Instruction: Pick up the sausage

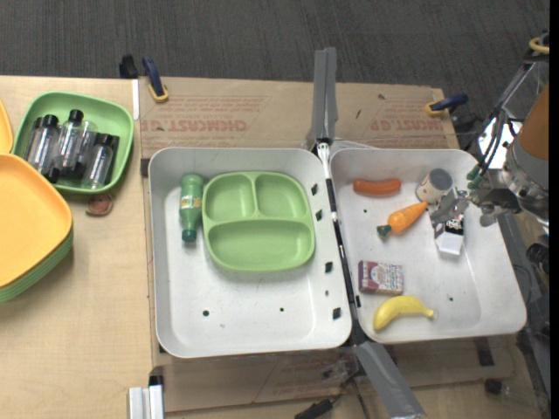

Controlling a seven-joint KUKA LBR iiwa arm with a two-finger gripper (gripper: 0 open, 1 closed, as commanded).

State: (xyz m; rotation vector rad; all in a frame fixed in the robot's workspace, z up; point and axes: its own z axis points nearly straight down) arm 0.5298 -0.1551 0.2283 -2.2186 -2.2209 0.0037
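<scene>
The sausage (376,185) lies in the right bin (489,317), near its far edge, long axis running left-right, well left of the end effector (452,209), whose grip state cannot be told.

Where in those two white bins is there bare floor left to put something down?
Left bin: the wide strip in front of the green divided plate. Right bin: the patch between sausage, carrot and small carton. It's crowded near the gripper.
</scene>
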